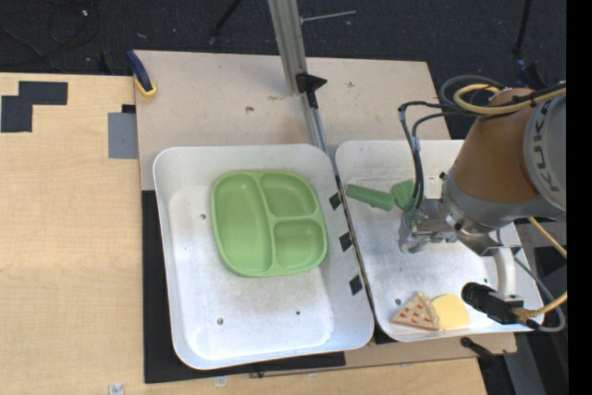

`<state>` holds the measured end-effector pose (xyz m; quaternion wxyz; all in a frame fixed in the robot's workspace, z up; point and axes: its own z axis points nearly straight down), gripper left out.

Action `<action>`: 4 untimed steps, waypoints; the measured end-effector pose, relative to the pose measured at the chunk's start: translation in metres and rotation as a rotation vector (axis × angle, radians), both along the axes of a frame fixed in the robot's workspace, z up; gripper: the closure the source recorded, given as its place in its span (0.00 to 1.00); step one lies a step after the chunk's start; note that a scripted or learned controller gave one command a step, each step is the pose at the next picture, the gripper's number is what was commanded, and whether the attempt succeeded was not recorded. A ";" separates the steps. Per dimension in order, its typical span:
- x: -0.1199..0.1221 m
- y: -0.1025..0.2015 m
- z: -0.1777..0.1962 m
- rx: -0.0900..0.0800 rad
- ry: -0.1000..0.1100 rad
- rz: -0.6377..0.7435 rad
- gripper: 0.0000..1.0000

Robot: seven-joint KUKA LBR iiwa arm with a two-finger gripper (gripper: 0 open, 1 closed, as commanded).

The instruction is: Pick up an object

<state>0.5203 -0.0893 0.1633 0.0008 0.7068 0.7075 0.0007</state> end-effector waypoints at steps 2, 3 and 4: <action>0.011 0.054 0.045 0.002 0.005 0.004 1.00; 0.024 0.109 0.040 0.002 0.005 0.005 1.00; 0.035 0.157 0.038 0.001 0.005 0.004 1.00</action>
